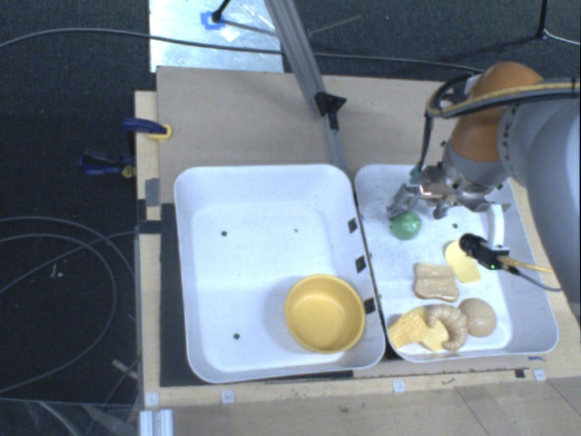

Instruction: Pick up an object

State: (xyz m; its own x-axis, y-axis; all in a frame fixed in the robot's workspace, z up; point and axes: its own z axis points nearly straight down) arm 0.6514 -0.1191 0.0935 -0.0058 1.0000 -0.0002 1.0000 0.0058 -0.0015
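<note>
My gripper (420,207) hangs low over the far part of the right bin (543,321), its fingers apart with nothing between them. A small green ball (406,226) lies on the bin floor just below the left finger (401,200); I cannot tell if they touch. Nearer the front of that bin lie a pale yellow slice (464,264), a tan toast-like piece (436,282), a beige curled pastry (450,322), a round beige lump (479,316) and a yellow wedge (411,330).
The left bin (245,234) holds a yellow bowl (325,312) at its front right. The two bins meet along a raised rim (361,252). A grey pole (300,44) slants across the back. A black cable end (474,243) hangs beside the gripper.
</note>
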